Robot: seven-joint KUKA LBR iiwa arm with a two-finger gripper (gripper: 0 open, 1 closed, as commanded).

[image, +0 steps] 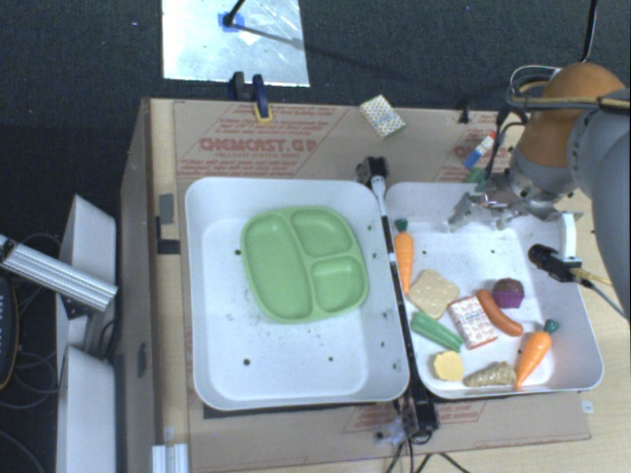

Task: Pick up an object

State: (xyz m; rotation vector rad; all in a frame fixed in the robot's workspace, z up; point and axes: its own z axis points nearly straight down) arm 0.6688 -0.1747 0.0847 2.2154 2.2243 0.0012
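The arm is reaching in from the right, and its gripper (485, 210) is hanging over the far, bare end of the right bin (580, 363); the jaws are too small and blurred here to judge, so I cannot tell whether they are open or closed, and nothing is showing between them. Every candidate for picking is lying in the near half of that bin: a long carrot (403, 252) is lying along the divider, a pale cracker (434, 292) is sitting just beside a green pod (436, 330), and a red-and-white packet (473, 322) is touching a sausage (499, 312) with a purple piece (509, 291) right behind it. A second carrot (532, 353), a yellow slice (448, 366) and a tan ridged piece (491, 373) are crowding the near wall. The left bin (212, 363) is holding a green divided plate (303, 264). The main risk, as I judge it, is the crowding: jaws coming down on the packet or sausage could be straddling two items and nudging both aside. The long carrot is hugging the divider, so one finger may be striking the rim. Flat pieces like the cracker could be slipping out as the jaws are closing.
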